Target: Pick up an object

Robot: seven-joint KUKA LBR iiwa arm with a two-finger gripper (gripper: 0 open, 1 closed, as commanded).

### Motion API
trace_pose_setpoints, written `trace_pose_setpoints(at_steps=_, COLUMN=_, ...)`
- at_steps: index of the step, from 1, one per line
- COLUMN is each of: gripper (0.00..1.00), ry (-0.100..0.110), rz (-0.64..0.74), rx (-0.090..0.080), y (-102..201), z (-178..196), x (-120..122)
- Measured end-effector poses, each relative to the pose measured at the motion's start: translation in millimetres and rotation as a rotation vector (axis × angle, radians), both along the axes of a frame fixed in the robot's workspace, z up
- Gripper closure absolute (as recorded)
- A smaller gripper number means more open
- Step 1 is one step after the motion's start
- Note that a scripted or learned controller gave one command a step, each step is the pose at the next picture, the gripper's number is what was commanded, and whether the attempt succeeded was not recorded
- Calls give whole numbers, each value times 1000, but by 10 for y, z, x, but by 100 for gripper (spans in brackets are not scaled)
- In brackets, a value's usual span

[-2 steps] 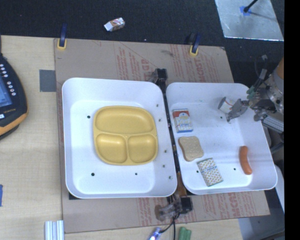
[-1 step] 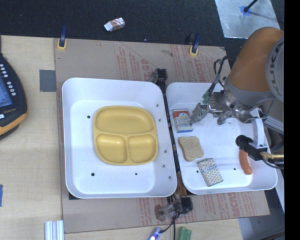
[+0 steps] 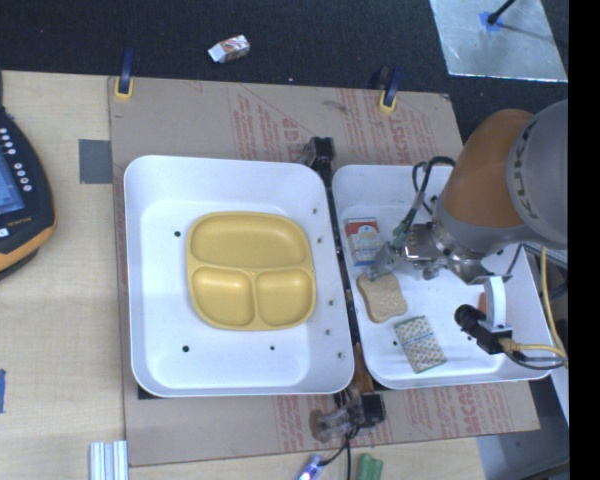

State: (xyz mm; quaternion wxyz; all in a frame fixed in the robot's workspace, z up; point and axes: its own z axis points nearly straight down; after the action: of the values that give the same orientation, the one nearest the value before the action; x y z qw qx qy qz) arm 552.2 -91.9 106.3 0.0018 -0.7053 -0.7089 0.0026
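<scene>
Here, gripper low in right bin, just above toast slice; finger state indeterminate. Risk: card packet and patterned sachet nearby; flat toast may slip, or neighbour be caught.

Two bins sit side by side on a cardboard sheet laid over the bench. The left bin holds a three-compartment tray near its centre. The right bin holds three items along its left portion: a small packet toward the far side, a slice of toast just in front of it, and a patterned square pad nearest the front rim, slightly right of the toast. The arm overhangs the right bin from the right, its gripper between packet and toast. A teach pendant lies on the bench at far left, well apart from the bins. Two clamps pin the sheet's far edge.
</scene>
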Motion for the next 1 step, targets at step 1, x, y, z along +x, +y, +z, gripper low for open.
trace_pose_setpoints(at_steps=1, gripper=100, ry=0, rz=3, rx=-1, y=-8, z=108, x=6)
